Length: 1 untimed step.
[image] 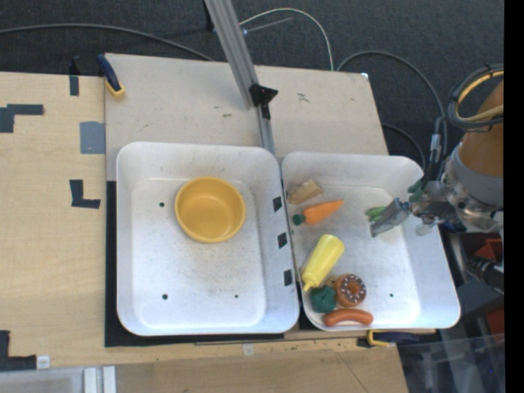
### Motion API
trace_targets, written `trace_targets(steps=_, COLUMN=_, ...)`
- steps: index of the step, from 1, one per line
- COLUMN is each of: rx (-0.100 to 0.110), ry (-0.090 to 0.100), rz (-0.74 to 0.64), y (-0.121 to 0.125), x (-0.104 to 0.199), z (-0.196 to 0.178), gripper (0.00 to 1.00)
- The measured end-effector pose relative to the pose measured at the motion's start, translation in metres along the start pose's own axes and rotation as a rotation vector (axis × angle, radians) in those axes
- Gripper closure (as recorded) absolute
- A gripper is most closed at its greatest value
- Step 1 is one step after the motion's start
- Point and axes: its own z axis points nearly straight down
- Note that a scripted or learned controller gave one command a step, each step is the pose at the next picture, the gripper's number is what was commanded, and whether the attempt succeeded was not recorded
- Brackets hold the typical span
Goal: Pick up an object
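Note:
My gripper [385, 221] hangs over the right part of the right bin [426, 297], reaching in from the right. A small green object [375, 214] lies right at its tip, and whether they touch is unclear. Further left in that bin are an orange carrot [321, 211], a tan piece [304, 191] and a yellow bottle [322, 259]. Near the bin's front edge sit a brown donut [351, 288], a dark green toy [322, 299] and a red sausage [347, 318].
The left bin [139, 293] holds a yellow bowl [210, 209]. A grey metal pole [237, 47] slants down from the top to the divide between the bins. Cables run over the dark floor behind the bench.

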Motion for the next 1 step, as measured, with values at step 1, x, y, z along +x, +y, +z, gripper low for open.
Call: trace_targets(steps=1, rx=0.000, ry=0.000, rz=0.000, y=0.0000, x=-0.0001, z=0.0000, gripper=0.00)
